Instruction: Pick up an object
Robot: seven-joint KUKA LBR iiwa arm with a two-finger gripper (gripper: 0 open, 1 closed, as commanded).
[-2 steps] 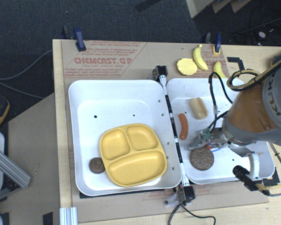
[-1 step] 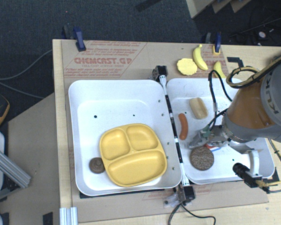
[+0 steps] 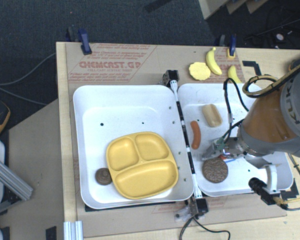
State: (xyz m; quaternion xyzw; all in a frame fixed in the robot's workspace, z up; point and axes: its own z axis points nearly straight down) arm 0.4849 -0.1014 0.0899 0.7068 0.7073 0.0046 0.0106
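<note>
Yellow tray [image 3: 140, 171], brown patty [image 3: 215, 170], orange-red sausage [image 3: 195, 134], tan bread [image 3: 211, 115], white bins [image 3: 85, 134].

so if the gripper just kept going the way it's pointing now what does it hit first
Probably the brown round patty. The gripper points down and toward the left side of the right bin, and the patty lies just under its tip. Depth is hard to judge from above, so it could instead meet the bin floor beside it.

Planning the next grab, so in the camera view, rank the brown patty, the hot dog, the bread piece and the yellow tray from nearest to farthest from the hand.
From the hand:
1. Brown patty, just below it.
2. Hot dog, left of it.
3. Bread piece, above it.
4. Yellow tray, in the left bin.
</note>
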